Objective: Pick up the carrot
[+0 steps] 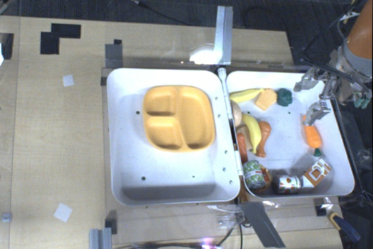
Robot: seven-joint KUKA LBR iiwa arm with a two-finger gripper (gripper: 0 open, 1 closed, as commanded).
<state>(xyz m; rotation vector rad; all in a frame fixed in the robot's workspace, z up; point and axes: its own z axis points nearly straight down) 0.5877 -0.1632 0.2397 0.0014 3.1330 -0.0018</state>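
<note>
The carrot (313,136) is small and orange with a green stub at its near end, and it lies by the right wall of the right bin (344,175). My gripper (313,95) hangs over the bin's back right corner, just behind the carrot and apart from it. Its two grey fingers (318,109) stand open with nothing between them. The arm with its orange band comes in from the right edge.
The right bin also holds two bananas (252,129), a yellow wedge (266,100), a green piece (284,97), a drumstick (263,137), a green can (254,175), a soda can (287,183) and a small carton (317,171). A yellow divided plate (178,116) sits in the left bin.
</note>
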